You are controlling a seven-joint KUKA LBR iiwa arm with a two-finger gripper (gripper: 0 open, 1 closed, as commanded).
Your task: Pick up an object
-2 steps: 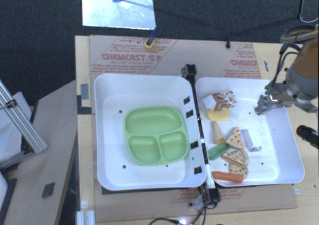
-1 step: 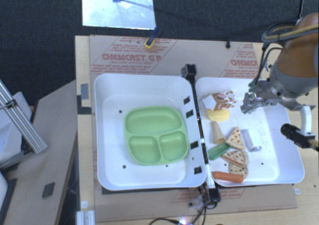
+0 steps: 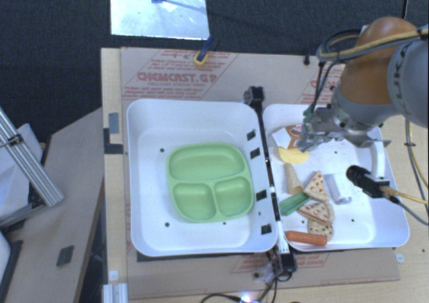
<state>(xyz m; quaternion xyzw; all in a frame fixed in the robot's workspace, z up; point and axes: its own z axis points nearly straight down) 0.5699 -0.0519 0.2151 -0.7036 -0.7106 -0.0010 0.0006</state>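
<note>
**Inspector:** Taking the green divided tray point(image 3: 208, 182) as the reference point: it lies flat in the left bin point(image 3: 144, 127), roughly central, three compartments facing up. Nothing rests in them.

**Clerk:** And the arm?

**Inspector:** The arm point(image 3: 375, 74) comes in from the right, up and to the right of the tray, over the right bin point(image 3: 392, 228). Its gripper point(image 3: 307, 139) hangs low over that bin's rear left part, just past the divider point(image 3: 265, 174) from the tray's upper right corner.

**Clerk:** Finger state?

**Inspector:** Cannot tell. The wrist housing covers them from this angle, so I record neither open nor closed, and I see no item held.

**Clerk:** Objects available for picking?

**Inspector:** All to the right of the tray, in the right bin. A yellow piece point(image 3: 293, 155) lies directly below the gripper, touching or nearly so. A red-and-white item point(image 3: 293, 133) sits beside the gripper, partly hidden. Further forward: a tan wedge point(image 3: 293, 177), a green stick point(image 3: 293, 203) closest to the tray's right edge, and three sandwich-like triangles point(image 3: 318, 200) grouped together. An orange carrot point(image 3: 306, 238) lies nearest the front rim, right of the tray's lower corner. A small grey piece point(image 3: 337, 191) lies beyond the triangles, farther from the tray.
</note>
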